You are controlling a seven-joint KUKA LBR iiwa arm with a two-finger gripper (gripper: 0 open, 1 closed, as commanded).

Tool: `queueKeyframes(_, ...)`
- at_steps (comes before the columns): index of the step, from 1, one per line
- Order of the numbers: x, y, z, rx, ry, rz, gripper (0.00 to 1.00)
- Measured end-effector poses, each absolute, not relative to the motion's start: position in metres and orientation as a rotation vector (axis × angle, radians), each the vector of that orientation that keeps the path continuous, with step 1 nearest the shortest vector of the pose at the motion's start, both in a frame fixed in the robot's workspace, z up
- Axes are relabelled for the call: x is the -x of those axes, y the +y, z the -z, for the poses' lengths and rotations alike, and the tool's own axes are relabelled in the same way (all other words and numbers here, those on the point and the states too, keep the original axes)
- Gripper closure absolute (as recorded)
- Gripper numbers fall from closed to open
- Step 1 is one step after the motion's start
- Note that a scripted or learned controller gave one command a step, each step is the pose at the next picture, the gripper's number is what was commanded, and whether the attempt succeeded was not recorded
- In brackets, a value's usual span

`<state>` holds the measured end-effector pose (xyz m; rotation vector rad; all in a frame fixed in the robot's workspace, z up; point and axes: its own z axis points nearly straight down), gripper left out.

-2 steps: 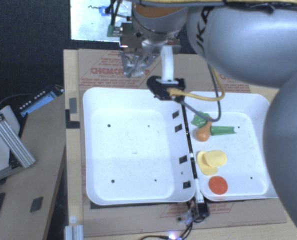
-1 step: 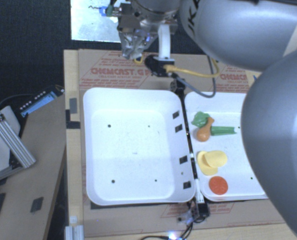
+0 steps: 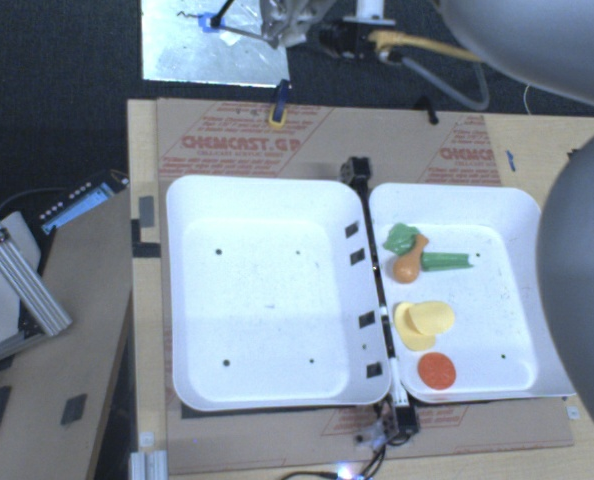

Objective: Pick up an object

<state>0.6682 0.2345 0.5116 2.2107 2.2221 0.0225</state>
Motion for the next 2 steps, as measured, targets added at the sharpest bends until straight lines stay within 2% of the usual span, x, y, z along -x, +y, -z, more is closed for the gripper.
queueKeyframes(1,-0.643,0.234,-0.538,-2.214,2.227,-0.007,1.0)
queueKeyframes(2,-0.67,0.183,-0.535,-2.223,2.216,-0.002,1.0)
